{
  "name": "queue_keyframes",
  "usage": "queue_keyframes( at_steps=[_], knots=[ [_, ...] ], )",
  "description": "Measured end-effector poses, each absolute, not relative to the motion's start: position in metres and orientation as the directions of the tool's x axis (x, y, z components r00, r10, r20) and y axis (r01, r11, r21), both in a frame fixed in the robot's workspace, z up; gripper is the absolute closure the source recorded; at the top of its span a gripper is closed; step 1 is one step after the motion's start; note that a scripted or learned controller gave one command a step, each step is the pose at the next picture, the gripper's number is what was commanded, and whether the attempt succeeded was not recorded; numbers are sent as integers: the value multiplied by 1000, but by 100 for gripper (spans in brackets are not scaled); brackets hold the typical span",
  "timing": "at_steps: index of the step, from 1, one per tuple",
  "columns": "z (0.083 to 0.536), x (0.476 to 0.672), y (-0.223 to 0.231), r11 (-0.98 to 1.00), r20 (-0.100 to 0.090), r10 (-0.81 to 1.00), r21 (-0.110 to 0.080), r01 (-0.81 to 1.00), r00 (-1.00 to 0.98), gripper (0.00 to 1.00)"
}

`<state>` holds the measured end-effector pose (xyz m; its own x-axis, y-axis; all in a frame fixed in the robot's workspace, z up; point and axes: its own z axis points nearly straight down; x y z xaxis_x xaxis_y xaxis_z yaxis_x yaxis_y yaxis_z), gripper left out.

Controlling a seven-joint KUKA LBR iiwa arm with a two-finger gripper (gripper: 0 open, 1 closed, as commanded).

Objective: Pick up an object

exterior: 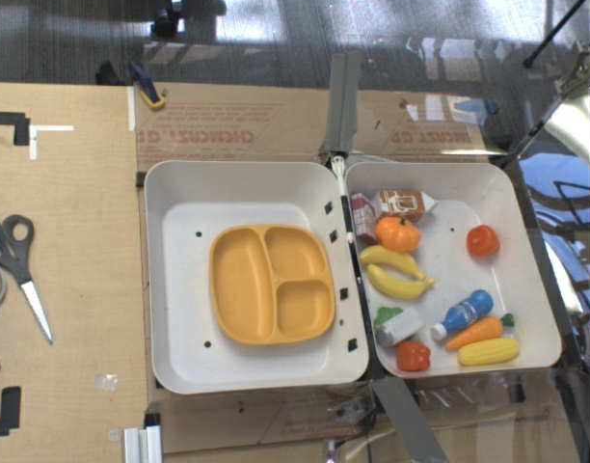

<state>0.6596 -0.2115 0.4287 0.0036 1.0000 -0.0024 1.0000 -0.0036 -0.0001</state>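
The right white bin (515,201) holds several toy foods. A brown carton (406,204) lies at its back left, with an orange pumpkin (398,232) just in front of it. Two yellow bananas (396,270) lie side by side below the pumpkin. A red tomato (482,241) sits alone toward the right wall. Along the front lie a blue bottle (464,313), an orange carrot (473,333), a yellow corn cob (487,352), a red pepper (413,356) and a white and green packet (399,324).
The left white bin (170,258) holds a yellow divided plate (273,283). Scissors (23,268) lie on the bench at far left. Flattened cardboard (227,128) lies behind both bins.
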Motion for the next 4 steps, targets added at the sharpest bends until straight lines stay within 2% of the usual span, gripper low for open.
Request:
queue_keyframes(
  at_steps=[1,2,3,4],
  knots=[
    [491,651,-205,361,-3,933,0,933,-361,100],
    [491,660,-221,698,-3,716,0,716,-698,100],
    [491,605,-222,946,-2,324,0,324,-946,100],
    [491,640,-221,998,-4,68,0,68,-998,100]
  ],
)
